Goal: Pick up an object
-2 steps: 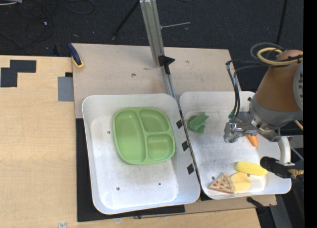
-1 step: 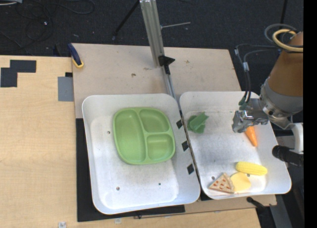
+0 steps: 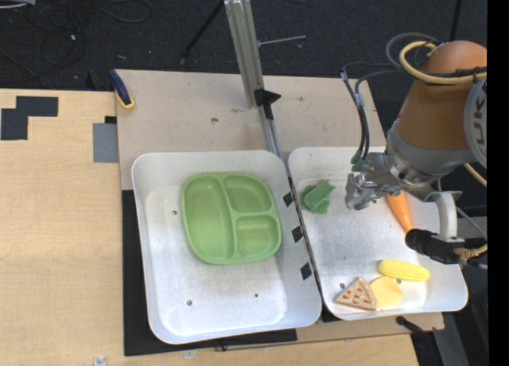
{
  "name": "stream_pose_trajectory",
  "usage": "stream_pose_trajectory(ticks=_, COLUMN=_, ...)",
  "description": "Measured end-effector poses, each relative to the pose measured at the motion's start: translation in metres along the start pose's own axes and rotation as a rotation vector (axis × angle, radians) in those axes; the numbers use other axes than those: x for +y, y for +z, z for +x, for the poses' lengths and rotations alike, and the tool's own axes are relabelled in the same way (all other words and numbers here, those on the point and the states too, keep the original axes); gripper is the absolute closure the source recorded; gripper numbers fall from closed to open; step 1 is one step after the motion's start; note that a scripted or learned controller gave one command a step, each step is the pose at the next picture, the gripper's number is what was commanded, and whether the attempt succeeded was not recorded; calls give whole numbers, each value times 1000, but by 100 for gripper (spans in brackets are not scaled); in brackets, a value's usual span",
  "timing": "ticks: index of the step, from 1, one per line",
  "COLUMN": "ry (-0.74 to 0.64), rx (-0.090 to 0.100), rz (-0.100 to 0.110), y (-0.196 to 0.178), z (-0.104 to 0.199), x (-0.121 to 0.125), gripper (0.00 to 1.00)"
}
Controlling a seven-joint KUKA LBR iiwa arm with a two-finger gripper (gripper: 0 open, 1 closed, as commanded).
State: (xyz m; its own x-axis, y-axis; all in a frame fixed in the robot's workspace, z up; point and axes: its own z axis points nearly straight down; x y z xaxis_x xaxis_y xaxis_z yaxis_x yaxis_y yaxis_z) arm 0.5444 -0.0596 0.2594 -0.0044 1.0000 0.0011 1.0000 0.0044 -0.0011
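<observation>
Two white bins sit side by side on the bench. From my remote station I read the left bin [image 3: 159, 293] as carrying a green divided plate [image 3: 231, 218], which lies flat near its middle with three compartments.

Right bin [image 3: 334, 245] contents, as I see them:
- a green leafy piece [image 3: 318, 196] near the bin's left wall, toward the far end;
- an orange carrot [image 3: 400, 209] toward the right side, partly covered by the arm;
- a yellow corn cob [image 3: 404, 270] near the front right corner;
- a pale yellow slice [image 3: 389, 293] just in front of the corn cob;
- a waffle-patterned wedge [image 3: 356, 296] touching the slice's left edge.

The arm reaches in from the right, and its gripper [image 3: 360, 193] hangs over the far half of the right bin, between the leafy piece and the carrot. I see nothing between its fingers. Whether they are spread or closed I cannot tell at this angle.
</observation>
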Motion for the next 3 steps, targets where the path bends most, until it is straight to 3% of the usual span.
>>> stream_pose_trajectory(ticks=2, ry=1, rx=-1, rz=4, y=35, z=105, x=8, gripper=100)
stream_pose_trajectory(ticks=3, ry=-1, rx=0, rz=0, y=28, z=155, x=26, gripper=100)
